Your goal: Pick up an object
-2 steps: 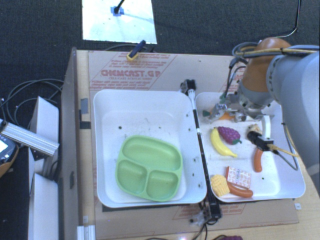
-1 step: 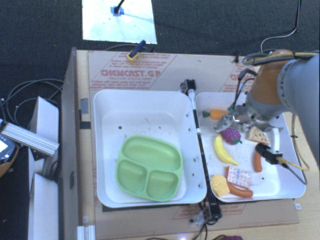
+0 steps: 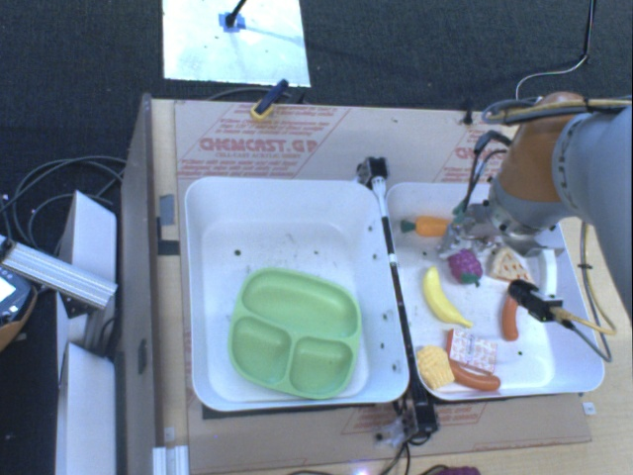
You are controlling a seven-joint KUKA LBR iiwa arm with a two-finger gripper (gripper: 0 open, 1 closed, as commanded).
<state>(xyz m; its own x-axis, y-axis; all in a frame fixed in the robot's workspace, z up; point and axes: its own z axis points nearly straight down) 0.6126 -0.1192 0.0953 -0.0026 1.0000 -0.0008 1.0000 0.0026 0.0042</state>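
Dark carpet surrounds a bench topped with printed brown board, where two shallow white bins sit side by side. At left, the left bin holds a green divided plate toward its near side. At right, the right bin holds a scatter of toy food: a small carrot at the far left, a purple bunch of grapes near the middle, a yellow banana just nearer and to the left, and a pizza slice right of the grapes. A red sausage lies upright in the frame beside the banana, while a corn cob, a red-and-white packet and a second sausage crowd the near edge.

Reaching in from the right, the grey arm with its orange band hangs low over the far part of the right bin. Its hand sits just above the grapes, between the carrot and the pizza slice; whether it is open or closed cannot be told from this angle, and nothing is visibly gripped.
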